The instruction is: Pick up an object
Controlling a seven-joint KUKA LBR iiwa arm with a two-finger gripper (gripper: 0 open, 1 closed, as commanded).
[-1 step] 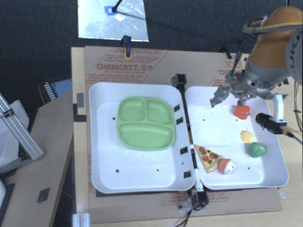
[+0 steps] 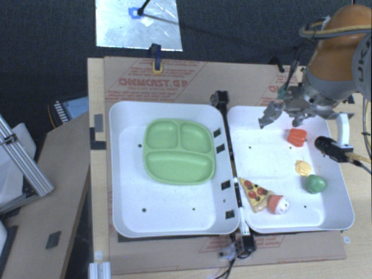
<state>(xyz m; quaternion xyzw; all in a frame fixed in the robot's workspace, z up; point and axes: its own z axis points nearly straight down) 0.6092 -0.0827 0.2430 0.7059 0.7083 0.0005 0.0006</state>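
My gripper [image 2: 283,117] hangs over the far part of the right bin [image 2: 256,156], its two grey fingers spread open with nothing between them. A red-orange pepper-like toy [image 2: 297,136] lies just to the right and nearer than the fingers. Further toward the front lie a small yellow piece [image 2: 303,168], a green round toy [image 2: 315,183], a pizza slice [image 2: 256,193] and a small red-and-white toy [image 2: 277,204]. A green divided plate [image 2: 178,151] sits in the left bin [image 2: 128,202].
A black divider with clips [image 2: 228,156] runs between the two bins. A black cylindrical part [image 2: 331,148] juts over the right bin's right side. Brown cardboard [image 2: 157,77] lies under the bins.
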